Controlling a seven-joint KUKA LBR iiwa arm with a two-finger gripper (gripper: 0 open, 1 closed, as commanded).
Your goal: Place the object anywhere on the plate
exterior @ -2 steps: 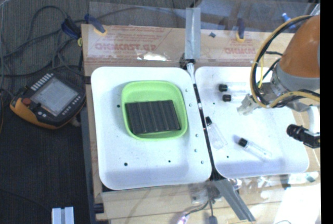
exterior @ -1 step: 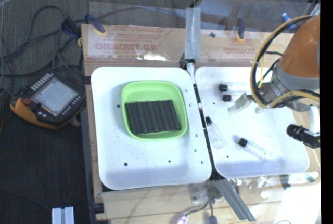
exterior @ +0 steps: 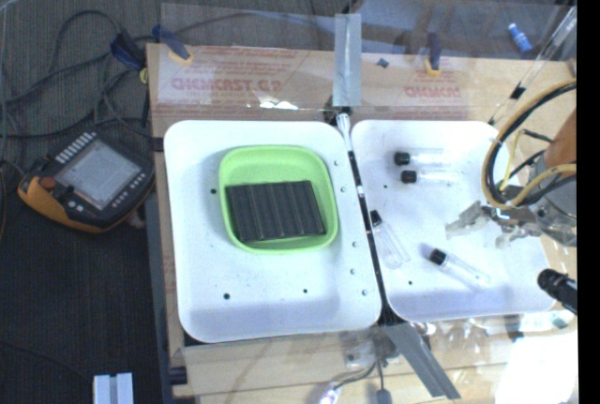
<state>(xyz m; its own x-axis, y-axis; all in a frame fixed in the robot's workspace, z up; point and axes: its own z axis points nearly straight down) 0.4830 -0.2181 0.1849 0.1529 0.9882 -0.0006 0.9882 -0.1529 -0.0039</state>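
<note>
- Two shallow white bins sit side by side on the bench: the left bin (exterior: 197, 290) and the right bin (exterior: 450, 294), meeting along a central seam
- A green plate (exterior: 230, 172), square with rounded corners, lies in the middle of the left bin; a dark ribbed insert (exterior: 274, 211) rests on it, covering most of its lower half
- In the right bin lie several clear vials with black caps, all on their sides
- One vial (exterior: 420, 154) lies near the bin's upper left, its cap pointing left; a second vial (exterior: 427, 175) lies just below it, roughly parallel
- A third vial (exterior: 386, 238) lies close to the seam between the bins, cap uppermost, body running down and to the right
- A fourth vial (exterior: 457, 266) lies lower in the bin, cap at its upper left, body slanting down to the right
- None of the vials touches the plate; all are in the right bin, well apart from it
- The gripper (exterior: 502, 222) reaches in from the right edge over the right bin, above and to the right of the fourth vial
- Its pale metallic fingers (exterior: 466, 222) appear spread apart with nothing between them
- Yellow and black cables (exterior: 502, 158) loop above the gripper
- A teach pendant (exterior: 89, 182) lies on the floor, left of the bench
</note>
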